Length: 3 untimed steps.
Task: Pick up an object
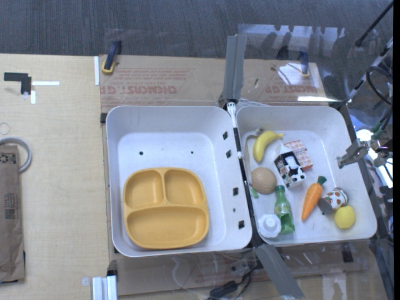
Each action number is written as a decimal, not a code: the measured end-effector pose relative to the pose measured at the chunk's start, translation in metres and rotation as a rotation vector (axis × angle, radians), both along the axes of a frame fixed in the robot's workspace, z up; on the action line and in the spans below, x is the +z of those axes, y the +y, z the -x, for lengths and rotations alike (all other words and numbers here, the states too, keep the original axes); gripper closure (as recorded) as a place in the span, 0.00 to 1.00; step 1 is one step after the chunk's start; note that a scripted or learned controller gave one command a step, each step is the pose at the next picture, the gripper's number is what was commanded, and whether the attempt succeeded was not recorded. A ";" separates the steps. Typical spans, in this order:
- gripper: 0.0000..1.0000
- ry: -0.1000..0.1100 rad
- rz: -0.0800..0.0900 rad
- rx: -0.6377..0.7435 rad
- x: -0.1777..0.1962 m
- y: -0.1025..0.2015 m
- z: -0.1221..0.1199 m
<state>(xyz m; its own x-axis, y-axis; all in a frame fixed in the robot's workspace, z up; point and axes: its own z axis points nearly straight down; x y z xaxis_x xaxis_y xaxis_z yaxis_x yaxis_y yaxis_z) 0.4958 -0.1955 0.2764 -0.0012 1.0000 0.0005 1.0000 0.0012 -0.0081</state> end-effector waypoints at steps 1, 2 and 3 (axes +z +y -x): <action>0.00 -0.002 -0.003 0.235 -0.119 0.017 -0.012; 0.00 -0.003 -0.002 0.283 -0.080 0.026 0.003; 0.00 -0.005 -0.003 0.417 -0.188 -0.002 -0.022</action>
